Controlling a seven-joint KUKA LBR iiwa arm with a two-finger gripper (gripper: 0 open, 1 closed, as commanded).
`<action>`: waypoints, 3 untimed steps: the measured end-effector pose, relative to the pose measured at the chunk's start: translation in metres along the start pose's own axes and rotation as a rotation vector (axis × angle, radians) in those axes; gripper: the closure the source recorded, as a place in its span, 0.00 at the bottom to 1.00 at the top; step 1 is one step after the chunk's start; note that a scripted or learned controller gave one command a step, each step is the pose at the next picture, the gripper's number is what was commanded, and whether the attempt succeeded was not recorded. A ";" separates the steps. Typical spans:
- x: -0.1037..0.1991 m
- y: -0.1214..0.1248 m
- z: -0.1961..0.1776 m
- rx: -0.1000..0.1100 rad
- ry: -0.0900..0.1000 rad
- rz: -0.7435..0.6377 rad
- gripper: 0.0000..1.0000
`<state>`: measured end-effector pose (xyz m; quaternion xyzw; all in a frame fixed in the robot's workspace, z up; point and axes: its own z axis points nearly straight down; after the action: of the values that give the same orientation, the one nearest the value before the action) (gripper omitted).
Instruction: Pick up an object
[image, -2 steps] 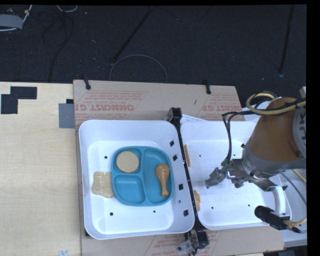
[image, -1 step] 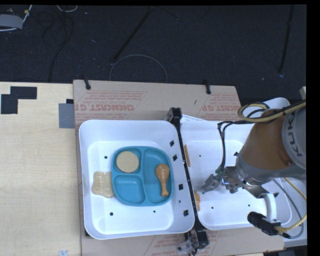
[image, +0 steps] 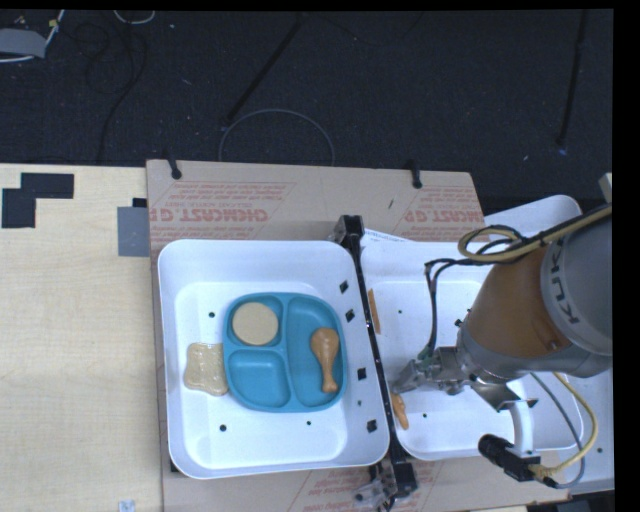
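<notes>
I see the grey arm with the orange band (image: 520, 300) leaning low over the right white plastic bin (image: 440, 445), and its gripper (image: 425, 375) is near the bin's left wall. Whether it is open or closed, I cannot tell. A small orange carrot-shaped piece (image: 399, 410) lies just below it, against the divider. I judge this is the approach step. Next the gripper must come exactly over this piece. The left white bin (image: 190, 270) holds a blue divided tray (image: 262, 380) with a toy drumstick (image: 326, 358).
</notes>
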<state>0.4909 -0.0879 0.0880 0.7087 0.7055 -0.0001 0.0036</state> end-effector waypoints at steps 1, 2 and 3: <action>0.000 -0.001 -0.011 0.006 0.005 0.003 1.00; -0.003 0.003 -0.053 0.004 0.005 -0.004 1.00; 0.004 0.010 -0.110 0.002 0.005 -0.006 1.00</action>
<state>0.5008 -0.0835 0.1980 0.7067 0.7075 0.0009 0.0008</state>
